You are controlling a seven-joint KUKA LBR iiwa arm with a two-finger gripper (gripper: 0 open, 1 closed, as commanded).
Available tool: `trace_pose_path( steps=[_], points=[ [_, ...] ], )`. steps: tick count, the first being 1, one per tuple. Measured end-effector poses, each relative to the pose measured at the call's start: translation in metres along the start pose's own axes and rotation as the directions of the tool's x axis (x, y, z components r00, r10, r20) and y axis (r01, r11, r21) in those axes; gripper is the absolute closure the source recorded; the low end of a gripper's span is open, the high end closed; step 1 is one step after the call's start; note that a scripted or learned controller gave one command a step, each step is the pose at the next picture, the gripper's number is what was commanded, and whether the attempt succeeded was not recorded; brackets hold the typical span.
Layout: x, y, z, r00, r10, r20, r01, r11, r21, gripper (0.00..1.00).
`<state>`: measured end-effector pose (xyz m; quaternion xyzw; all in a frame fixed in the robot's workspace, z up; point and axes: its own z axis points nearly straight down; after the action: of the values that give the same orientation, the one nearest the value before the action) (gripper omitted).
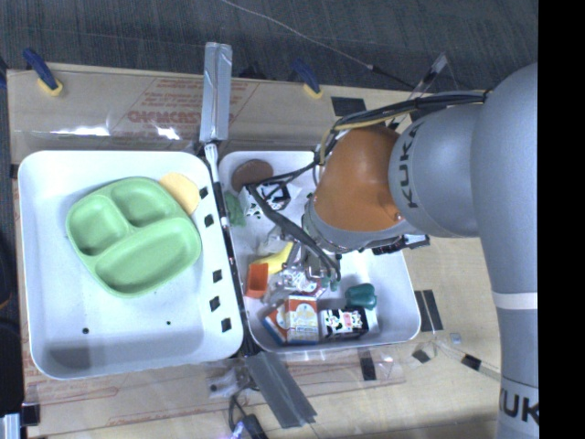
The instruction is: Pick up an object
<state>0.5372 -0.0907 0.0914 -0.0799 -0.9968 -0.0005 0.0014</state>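
While arm (439,172) hangs over right bin (402,314), gripper (306,273) sits low among clutter near carton (297,320); fingers possibly apart, can't tell.

grey arm (475,154), orange band (361,181), seemingly black cables (402,108).

A: What are the two bins made of?
B: The left bin (55,337) and the right bin (402,311) look like smooth white plastic, a little glossy. The green tray (137,231) is also plastic, more matt.
A: And the counter (110,108)?
B: It looks like pale wood or cardboard, with a clear shiny film over one part.
A: The arm (457,172)?
B: Grey, smooth, with a soft shine like painted metal. Its orange band (361,186) is glossy.
A: The small cartons (320,320)?
B: Printed paper, slightly shiny
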Motion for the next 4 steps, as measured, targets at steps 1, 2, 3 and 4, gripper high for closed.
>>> trace_pose_path(
  steps=[1, 2, 3, 4],
  points=[
    [-0.001, 0.001, -0.01, 1.0, -0.007, 0.002, 0.007, 1.0, 0.0, 1.0],
    [-0.001, 0.001, -0.01, 1.0, -0.007, 0.001, 0.007, 1.0, 0.0, 0.0],
    [-0.002, 0.002, -0.02, 1.0, -0.013, 0.003, 0.013, 1.0, 0.0, 1.0],
    [-0.002, 0.003, -0.02, 1.0, -0.015, 0.003, 0.015, 1.0, 0.0, 0.0]
  ],
)
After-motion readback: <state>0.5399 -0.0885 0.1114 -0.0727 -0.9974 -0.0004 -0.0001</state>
